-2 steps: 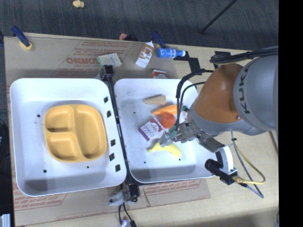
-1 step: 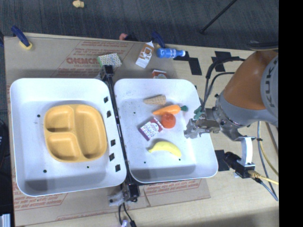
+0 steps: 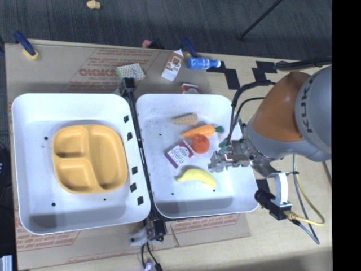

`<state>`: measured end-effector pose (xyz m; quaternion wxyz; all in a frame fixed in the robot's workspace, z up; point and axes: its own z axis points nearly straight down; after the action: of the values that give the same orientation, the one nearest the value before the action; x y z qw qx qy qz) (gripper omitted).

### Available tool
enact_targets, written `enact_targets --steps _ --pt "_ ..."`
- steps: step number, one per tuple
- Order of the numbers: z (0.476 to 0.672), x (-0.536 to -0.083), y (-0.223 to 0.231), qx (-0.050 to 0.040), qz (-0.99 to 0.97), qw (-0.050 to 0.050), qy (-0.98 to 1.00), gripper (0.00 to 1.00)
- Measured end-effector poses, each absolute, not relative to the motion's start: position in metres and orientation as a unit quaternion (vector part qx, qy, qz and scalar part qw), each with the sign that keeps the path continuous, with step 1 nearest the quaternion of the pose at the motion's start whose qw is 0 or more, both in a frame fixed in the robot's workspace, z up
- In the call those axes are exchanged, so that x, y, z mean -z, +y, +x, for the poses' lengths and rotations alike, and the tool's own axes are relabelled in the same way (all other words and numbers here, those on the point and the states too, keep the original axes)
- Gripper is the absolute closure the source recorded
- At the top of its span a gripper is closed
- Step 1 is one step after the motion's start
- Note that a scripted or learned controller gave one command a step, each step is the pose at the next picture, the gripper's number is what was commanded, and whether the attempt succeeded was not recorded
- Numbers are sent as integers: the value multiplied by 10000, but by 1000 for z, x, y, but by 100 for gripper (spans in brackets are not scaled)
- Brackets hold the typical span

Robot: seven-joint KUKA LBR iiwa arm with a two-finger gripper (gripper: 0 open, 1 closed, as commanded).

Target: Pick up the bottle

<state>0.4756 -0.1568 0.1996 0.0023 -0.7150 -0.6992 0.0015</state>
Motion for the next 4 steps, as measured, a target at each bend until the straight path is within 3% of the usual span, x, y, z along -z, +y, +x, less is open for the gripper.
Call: enact_targets --steps 1,2,3,4 --pt "476 -208 -142 -6 -6464 25 -7630 100" --pt "476 -203 -190 -5 -5826 2 -8127 100" --pt "476 -215 -211 -6 -7450 8 -6671 100" --pt "476 -192 -157 -4 -5921 19 -8058 100"
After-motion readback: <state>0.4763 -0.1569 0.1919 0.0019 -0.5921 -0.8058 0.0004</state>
